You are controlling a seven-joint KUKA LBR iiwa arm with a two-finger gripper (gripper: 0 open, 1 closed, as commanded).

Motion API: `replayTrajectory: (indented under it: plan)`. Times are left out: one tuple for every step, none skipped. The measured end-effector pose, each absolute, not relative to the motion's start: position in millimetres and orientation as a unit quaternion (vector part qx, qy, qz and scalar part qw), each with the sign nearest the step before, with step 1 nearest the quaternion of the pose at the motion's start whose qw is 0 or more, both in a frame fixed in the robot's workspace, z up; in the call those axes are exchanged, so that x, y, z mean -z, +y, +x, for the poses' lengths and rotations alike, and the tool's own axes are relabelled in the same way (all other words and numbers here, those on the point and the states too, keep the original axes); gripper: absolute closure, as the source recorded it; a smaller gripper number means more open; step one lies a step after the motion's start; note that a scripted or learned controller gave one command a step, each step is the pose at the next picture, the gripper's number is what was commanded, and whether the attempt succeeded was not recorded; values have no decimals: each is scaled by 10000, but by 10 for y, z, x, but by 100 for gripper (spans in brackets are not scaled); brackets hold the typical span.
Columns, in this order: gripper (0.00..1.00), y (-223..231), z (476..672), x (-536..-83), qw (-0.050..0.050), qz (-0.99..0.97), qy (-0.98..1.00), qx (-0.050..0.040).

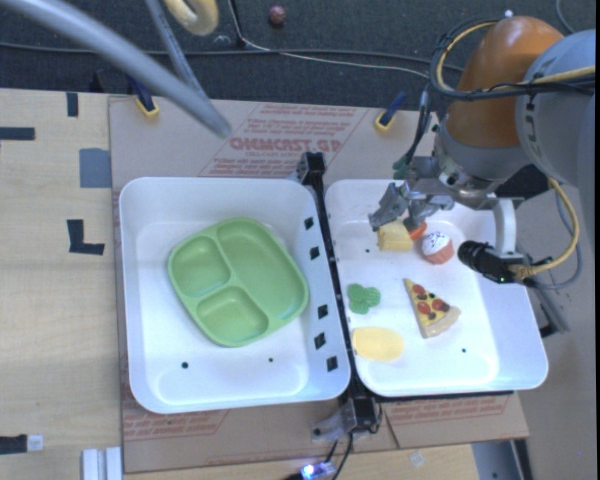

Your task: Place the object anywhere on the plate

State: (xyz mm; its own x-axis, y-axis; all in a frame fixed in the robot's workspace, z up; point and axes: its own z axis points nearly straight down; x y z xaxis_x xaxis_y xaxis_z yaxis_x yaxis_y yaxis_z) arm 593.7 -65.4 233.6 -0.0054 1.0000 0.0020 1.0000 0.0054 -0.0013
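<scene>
Reaching in from the right, the arm [525, 68] hung over the far part of the right bin [510, 363], its orange band above the wrist and its gripper [398, 211] lowered to the bin floor. The left bin [145, 288] held the green plate [238, 280], a three-compartment tray lying flat, and nothing lay on it, so the placing had not been done. All the loose items sat in the right bin: a pizza slice [430, 308] toward the middle, a yellow disc [379, 344] near the divider, a small green piece [362, 296] just above that, a red-and-white object [437, 247] beside the gripper, and a yellow block [394, 238] directly under the fingertips. The block looked like the thing being gone for, and it rested on the bin floor touching or nearly touching the fingers. Whether the fingers were spread or closed could not be told from this slant, and no item was visibly pinched between them. By that reading the task stood at its start: grasp, lift, carry across the divider, and set-down on the plate all remained.
</scene>
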Motion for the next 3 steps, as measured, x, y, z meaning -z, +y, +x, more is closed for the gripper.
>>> replayTrajectory:
  plan:
    - [100, -114, 5677, -2258, 14, -7051, -7091, -6]
    - [100, 414, 5490, -2343, 17, -7046, -7096, -2]
    - [100, 939, 5447, -2309, 15, -7046, -7096, -5]
